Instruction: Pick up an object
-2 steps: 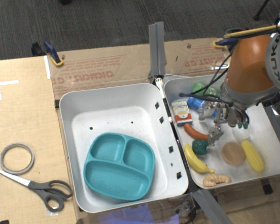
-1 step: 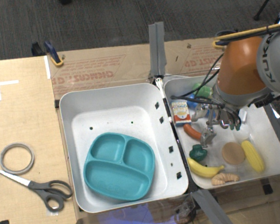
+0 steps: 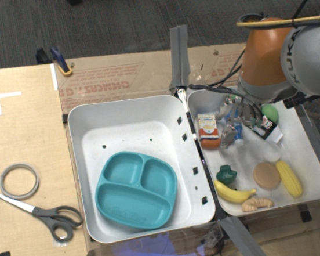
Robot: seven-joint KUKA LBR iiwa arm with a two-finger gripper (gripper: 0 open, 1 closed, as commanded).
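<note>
My gripper (image 3: 232,131) hangs low in the right bin (image 3: 309,151), at its back half, just right of a small white and orange carton (image 3: 207,124) with a red item (image 3: 210,143) in front of it. A green ball (image 3: 270,111) and a black and white piece (image 3: 264,129) lie to the gripper's right. Nearer the front lie a dark green toy (image 3: 226,175), a banana (image 3: 233,191), a ginger-like piece (image 3: 257,203), a tan disc (image 3: 266,175) and a yellow corn cob (image 3: 289,178). Nothing can be seen held by the gripper.
The left bin (image 3: 85,134) holds a teal divided plate (image 3: 136,190). On the bench to the left lie scissors (image 3: 46,215) and a tape roll (image 3: 19,180). The arm's orange band (image 3: 264,52) and cables hang over the right bin's back edge.
</note>
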